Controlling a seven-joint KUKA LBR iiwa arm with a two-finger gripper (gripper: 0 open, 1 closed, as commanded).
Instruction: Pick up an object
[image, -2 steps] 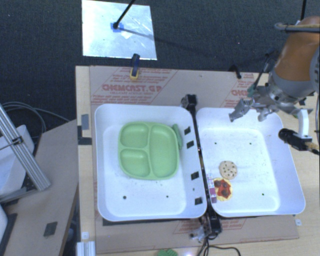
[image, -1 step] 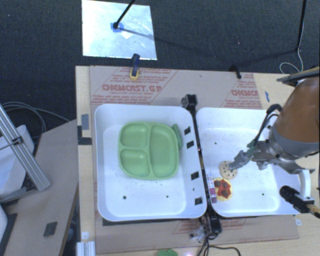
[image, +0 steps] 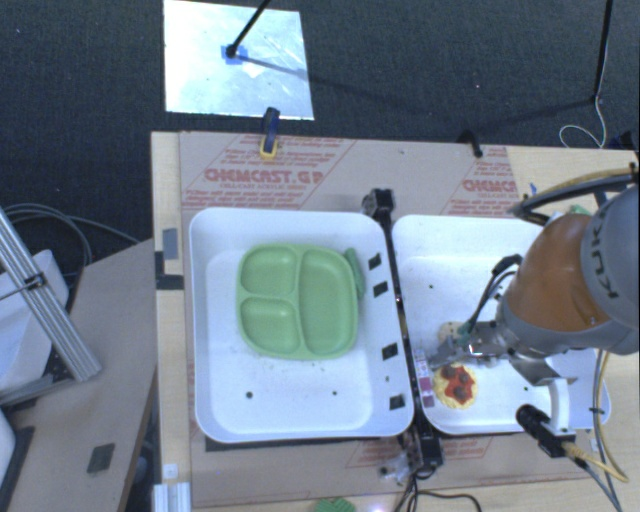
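Item 1. Bench (image: 170, 330): pale wood top bearing two shallow white bins side by side, a printed protective sheet beneath them.

Item 2. Left bin (image: 215, 400): holds one green divided plate (image: 298, 302), three compartments, lying flat near the bin's middle, well apart from the arm. Probably spare stock for other tries.

Item 3. Right bin (image: 440, 245): far half bare. At its near left corner, just beside the divider between the bins, lies a small round yellow object with red patches (image: 456, 386), possibly a toy pizza; detail too small to confirm. A smaller pale item (image: 450, 329) sits just beyond it, identity unclear.

Item 4. Arm (image: 560, 290): grey with orange band, reaching in from the right, wrist lowered over the near left part of the right bin. Its posture points the tool at the yellow object, so that is judged the likely target.

Item 5. Hand (image: 447, 352): low, just above or at the far edge of the yellow object. Whether it is spread or pressed together cannot be told; nothing is seen gripped.

Status: object resting on the bin floor, not lifted. The nearby bin wall and divider may crowd a grasp.
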